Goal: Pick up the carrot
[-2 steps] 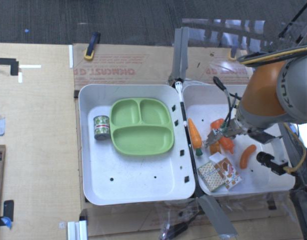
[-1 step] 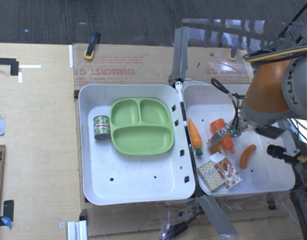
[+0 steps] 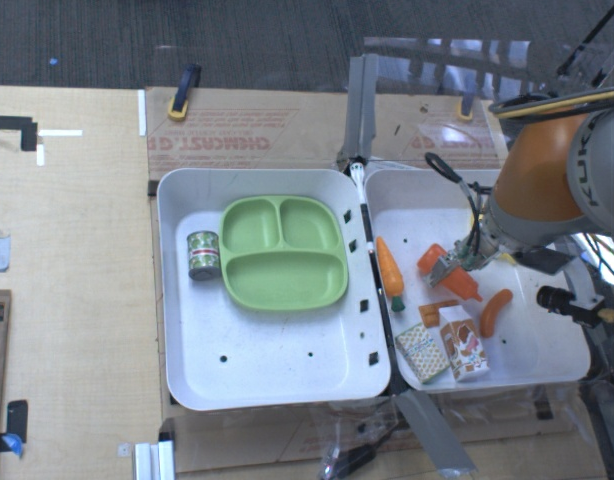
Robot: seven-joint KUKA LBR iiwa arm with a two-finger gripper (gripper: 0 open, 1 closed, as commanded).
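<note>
The carrot (image 3: 389,268), orange with a green stem end, lies lengthwise along the left wall of the right bin (image 3: 547,363). My gripper (image 3: 450,268) hangs low over the middle of that bin, about a hand's width right of the carrot and apart from it. It sits directly above two small orange-red pieces (image 3: 431,258), and its tip partly hides them. Nothing shows as lifted.
Also in the right bin are a red sausage (image 3: 495,310), a patterned packet (image 3: 422,351) and a small carton (image 3: 464,343). The left bin (image 3: 187,358) holds a green divided plate (image 3: 284,251) and a small can (image 3: 203,255). The arm's orange band (image 3: 542,173) overhangs the right bin's far side.
</note>
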